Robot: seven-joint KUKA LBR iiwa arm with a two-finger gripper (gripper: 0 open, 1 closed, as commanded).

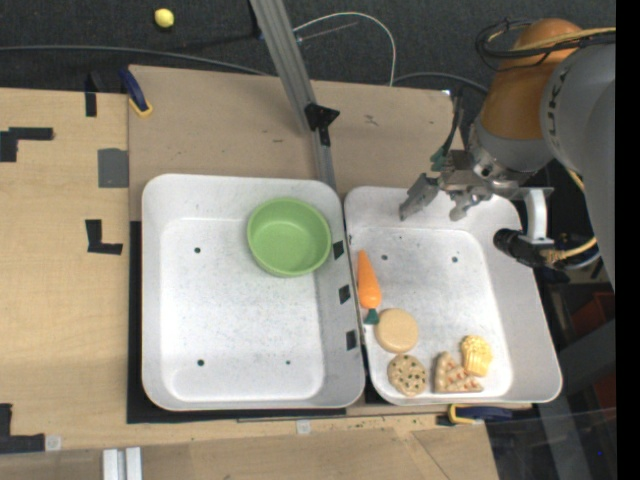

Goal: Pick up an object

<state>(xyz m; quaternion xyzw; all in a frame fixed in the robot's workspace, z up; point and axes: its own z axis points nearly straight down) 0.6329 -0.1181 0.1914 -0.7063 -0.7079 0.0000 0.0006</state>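
Observation:
My gripper hangs over the far edge of the right bin, its two fingers spread apart with nothing between them. An orange toy carrot lies along that bin's left side, well in front of the gripper. Near the front edge sit a tan round bun, a brown cookie, a pinkish lumpy piece and a yellow corn piece. A green bowl rests at the back of the left bin.
A grey metal pole slants down from the top to the gap between the bins. A small yellow ball lies on the dark floor at the far left. Cables trail behind the bench near the arm.

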